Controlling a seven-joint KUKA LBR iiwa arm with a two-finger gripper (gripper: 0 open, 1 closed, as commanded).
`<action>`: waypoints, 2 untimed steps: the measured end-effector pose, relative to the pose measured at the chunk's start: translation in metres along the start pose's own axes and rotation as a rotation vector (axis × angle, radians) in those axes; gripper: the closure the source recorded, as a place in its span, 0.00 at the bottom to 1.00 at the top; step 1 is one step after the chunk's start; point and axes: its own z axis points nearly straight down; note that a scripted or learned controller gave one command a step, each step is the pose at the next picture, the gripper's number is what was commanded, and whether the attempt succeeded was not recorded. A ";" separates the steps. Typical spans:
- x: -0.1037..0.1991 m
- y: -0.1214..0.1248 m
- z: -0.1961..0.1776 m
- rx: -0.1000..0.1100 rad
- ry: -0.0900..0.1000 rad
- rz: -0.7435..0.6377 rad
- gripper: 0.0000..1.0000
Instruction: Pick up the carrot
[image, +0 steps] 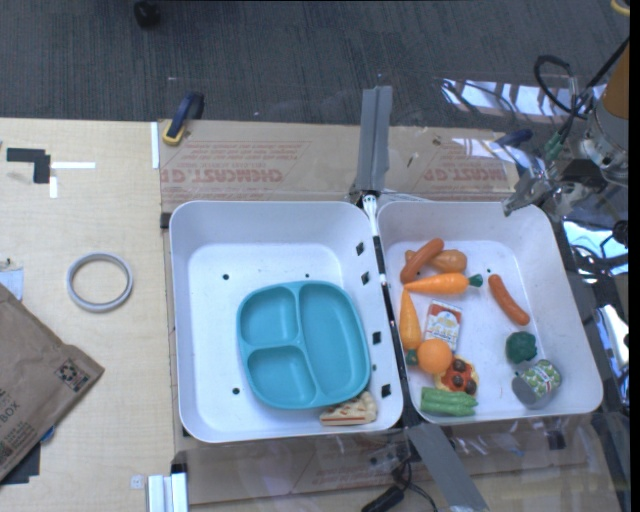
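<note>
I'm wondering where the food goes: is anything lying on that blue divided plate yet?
No. The blue plate in the left bin has bare compartments; the carrot lies in the right bin with the other toy food.

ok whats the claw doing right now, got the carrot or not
Claw: above the right bin's far corner, open or shut cannot be told. Carrot lies in the bin.

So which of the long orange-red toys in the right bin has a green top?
The carrot, lying crosswise under the upper sausage; the other sausage has none.
</note>
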 end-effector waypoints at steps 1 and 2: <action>0.045 0.020 0.148 -0.010 -0.001 -0.194 0.00; 0.094 -0.035 0.162 -0.001 0.001 -0.098 0.00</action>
